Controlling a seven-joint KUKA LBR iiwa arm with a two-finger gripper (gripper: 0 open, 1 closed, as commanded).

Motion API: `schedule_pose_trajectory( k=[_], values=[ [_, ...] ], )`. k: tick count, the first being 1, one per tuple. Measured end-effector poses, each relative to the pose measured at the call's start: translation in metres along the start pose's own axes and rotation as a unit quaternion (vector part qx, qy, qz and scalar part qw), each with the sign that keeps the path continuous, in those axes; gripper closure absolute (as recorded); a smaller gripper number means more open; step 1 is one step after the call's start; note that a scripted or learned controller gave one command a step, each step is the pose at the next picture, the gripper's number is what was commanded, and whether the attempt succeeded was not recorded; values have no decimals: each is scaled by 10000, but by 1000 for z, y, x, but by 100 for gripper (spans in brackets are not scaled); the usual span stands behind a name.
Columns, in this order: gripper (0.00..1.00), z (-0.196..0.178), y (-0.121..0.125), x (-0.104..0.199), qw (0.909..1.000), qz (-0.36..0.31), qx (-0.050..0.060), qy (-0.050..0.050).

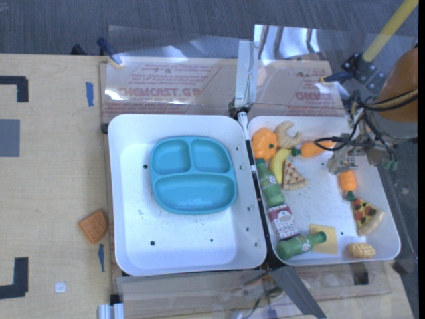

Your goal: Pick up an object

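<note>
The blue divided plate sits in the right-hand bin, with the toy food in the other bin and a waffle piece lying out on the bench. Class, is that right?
Not quite. The camera view shows the blue divided plate in the left bin, not the right. The toy food lies in the right bin, and the waffle piece lies on the bench, as stated.

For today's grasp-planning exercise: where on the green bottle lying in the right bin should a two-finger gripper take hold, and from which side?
Probably the green bottle's middle, from straight above, closing across its width. It lies flat, long and narrow, with the cheese wedge close at one end.
</note>
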State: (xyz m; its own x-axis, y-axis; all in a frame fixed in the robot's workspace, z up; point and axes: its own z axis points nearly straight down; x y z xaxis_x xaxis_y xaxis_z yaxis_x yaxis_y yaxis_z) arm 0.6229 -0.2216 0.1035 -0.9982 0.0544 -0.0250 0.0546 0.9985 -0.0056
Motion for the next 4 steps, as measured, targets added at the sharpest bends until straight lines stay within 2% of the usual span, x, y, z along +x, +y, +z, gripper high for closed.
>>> schedule_pose_trajectory(
  k=[1, 2, 3, 4],
  values=[
    [0, 1, 0, 0, 10000, -1, -3, 10],
    [0, 15, 0, 11, 9998, 189, -25, 84],
    [100, 0, 0, 6, 9998, 175, -8, 8],
    [0, 1, 0, 6, 9998, 175, -10, 17]
  ],
)
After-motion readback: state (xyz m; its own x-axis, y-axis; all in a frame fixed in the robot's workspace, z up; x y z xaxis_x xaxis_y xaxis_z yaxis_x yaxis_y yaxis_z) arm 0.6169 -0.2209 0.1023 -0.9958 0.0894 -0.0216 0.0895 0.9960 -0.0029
